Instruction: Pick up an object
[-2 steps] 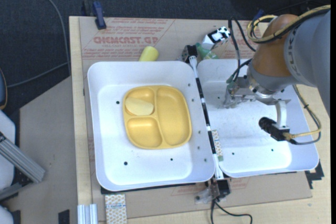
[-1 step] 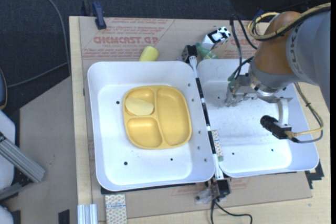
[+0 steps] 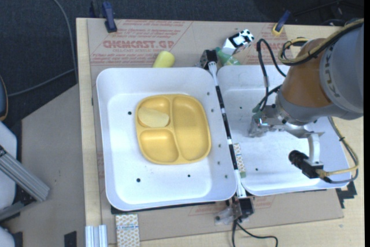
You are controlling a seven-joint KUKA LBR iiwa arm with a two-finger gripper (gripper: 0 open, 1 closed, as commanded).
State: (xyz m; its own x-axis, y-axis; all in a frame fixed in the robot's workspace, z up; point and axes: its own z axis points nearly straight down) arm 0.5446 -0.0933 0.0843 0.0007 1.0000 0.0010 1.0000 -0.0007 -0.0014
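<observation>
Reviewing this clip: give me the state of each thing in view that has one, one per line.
End effector: low in the right bin, grip unclear.
Yellow divided plate: upright, flat in the left bin.
Pale piece: lying in the plate's upper-left compartment.
Yellow object: on the bench, outside the bins.

Single fixed cam sitting above the bench, looking down at a slant. It's framing both white bins side by side, mid-distance, with dark floor showing along top and left. Arm is entering from frame right.
</observation>
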